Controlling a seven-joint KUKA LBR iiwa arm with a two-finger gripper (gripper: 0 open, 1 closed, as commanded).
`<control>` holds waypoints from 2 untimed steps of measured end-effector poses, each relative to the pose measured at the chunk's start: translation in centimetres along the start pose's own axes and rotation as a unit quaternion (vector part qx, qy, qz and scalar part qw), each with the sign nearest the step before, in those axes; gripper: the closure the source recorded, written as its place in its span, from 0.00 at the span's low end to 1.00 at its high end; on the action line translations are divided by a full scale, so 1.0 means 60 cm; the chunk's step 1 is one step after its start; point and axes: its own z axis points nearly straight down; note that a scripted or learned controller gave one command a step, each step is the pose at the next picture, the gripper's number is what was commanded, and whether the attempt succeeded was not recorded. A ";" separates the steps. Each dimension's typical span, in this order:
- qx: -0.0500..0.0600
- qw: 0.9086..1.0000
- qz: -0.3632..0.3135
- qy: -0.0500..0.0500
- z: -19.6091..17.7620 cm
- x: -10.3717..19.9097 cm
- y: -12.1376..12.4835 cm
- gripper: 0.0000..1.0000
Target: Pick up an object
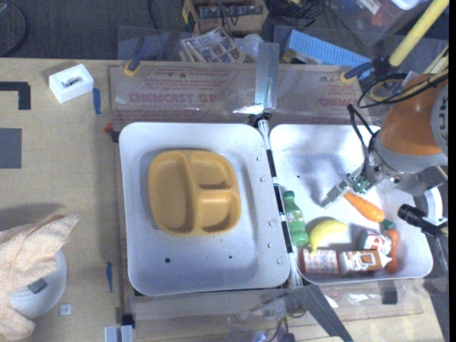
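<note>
One yellow tray [192,191], one carrot [365,206], one lemon [326,231]; the gripper [340,189] gapes with nothing held.

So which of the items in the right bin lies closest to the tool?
The orange carrot: its upper end sits right by the tool. The yellow banana, green bottle and red-labelled bottle all lie farther toward the bin's front edge.

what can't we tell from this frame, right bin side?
- Gripper: too small and blurred in the camera view to judge its grip; it sits by the carrot.
- Carton and bottle: label print too small to read.
- Second carrot: partly hidden behind the carton.
- Right bin: far right corner covered by the arm.
</note>
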 end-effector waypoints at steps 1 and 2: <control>-0.001 1.000 0.013 0.000 0.010 -0.061 -0.098 0.00; -0.004 1.000 0.015 -0.002 -0.007 -0.066 -0.098 1.00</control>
